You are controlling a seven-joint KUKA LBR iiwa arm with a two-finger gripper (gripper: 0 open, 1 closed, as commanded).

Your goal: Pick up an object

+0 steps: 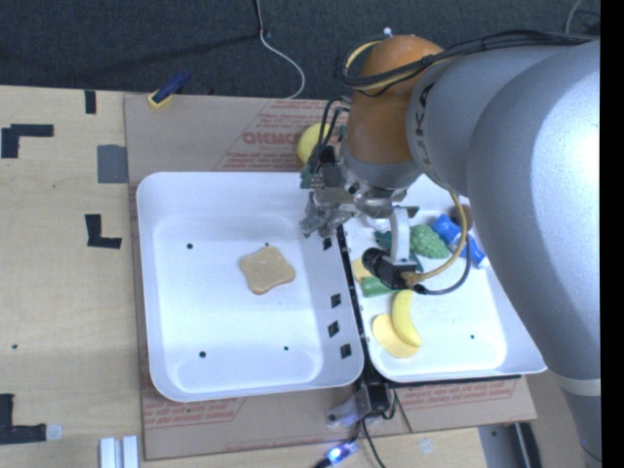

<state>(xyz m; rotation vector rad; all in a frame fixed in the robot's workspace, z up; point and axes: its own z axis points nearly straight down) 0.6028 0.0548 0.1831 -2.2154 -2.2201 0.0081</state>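
A flat tan slice shaped like toast (266, 270) lies in the middle of the left white bin (175, 213). The right bin (487, 344) holds a yellow banana (398, 326), a green knobbly piece (425, 241), a blue piece (448, 230) and a small yellow-green piece (371, 284). My gripper (325, 218) hangs low over the top end of the divide between the two bins, up and to the right of the tan slice. The grey arm with its orange band (390, 96) covers much of the right bin's far side. Nothing shows in the gripper.
A yellow ball (311, 142) sits on the cardboard just behind the bins, partly hidden by the wrist. A black cable (444, 271) loops over the right bin. A blue and yellow item (168, 89) lies at the cardboard's far left corner.
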